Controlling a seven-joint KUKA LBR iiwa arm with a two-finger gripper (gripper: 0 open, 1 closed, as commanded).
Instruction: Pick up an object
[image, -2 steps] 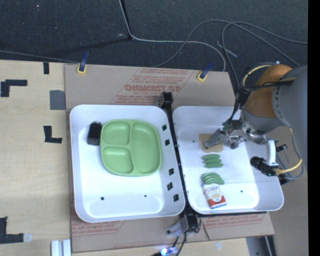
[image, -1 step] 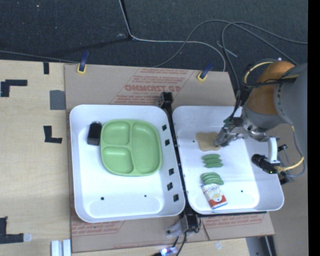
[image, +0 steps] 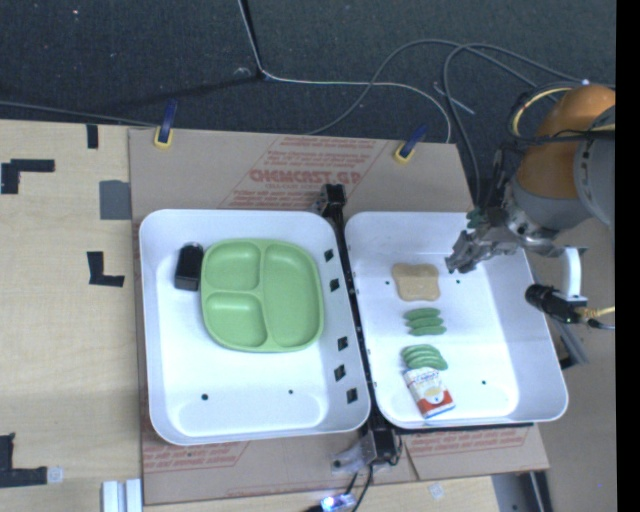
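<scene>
While I watch, claw (image: 466, 257) hangs, grip unclear | bread (image: 415, 282) lies near, at 8 o'clock

From my station I saw the end effector (image: 462, 258) hanging over the right bin (image: 500, 330), just right of the tan bread slice (image: 416, 282) and apart from it. Below the slice lay a green pea pod (image: 424, 321), then a second green piece (image: 424, 356), then a small red-and-white carton (image: 430, 391), all in a column. Left of the slice, across the divider, the left bin (image: 180, 400) carried a green divided plate (image: 262, 295) with a black block (image: 188, 267) touching its left edge. Both bins sat on the worktop (image: 60, 300).
</scene>
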